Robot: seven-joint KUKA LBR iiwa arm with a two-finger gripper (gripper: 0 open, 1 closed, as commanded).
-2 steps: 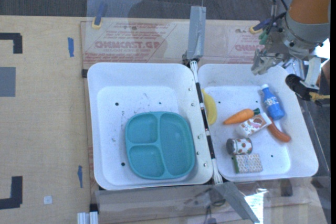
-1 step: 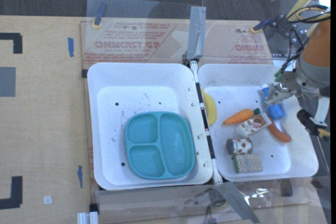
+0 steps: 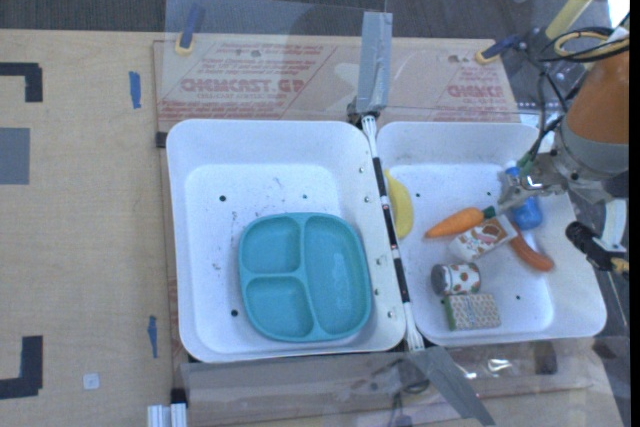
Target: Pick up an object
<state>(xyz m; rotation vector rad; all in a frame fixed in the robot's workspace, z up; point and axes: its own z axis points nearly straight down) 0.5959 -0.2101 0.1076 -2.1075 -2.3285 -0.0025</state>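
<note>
Arm: I see it enter at 3 o'clock, hand [image 3: 522,193] low in right bin [image 3: 575,310].
Grip: can't tell.
Carrot [image 3: 455,222]: at hand's 8 o'clock.
Nearby: can [image 3: 455,278], plate [image 3: 303,276].

Light is even and fairly bright over the bench, with the two white bins [image 3: 190,165] close to washed out — their speckles and rims read faintly. Up and to the right of the gripper [image 3: 520,187], a strong white patch burns out the corner. Well to the gripper's left, the clear sheet [image 3: 270,45] behind the bins carries pale glare. Shadows are soft and short — a thin one hugs the teal tray [image 3: 303,277]. The whole frame is mildly soft, and small print is unreadable.
</note>
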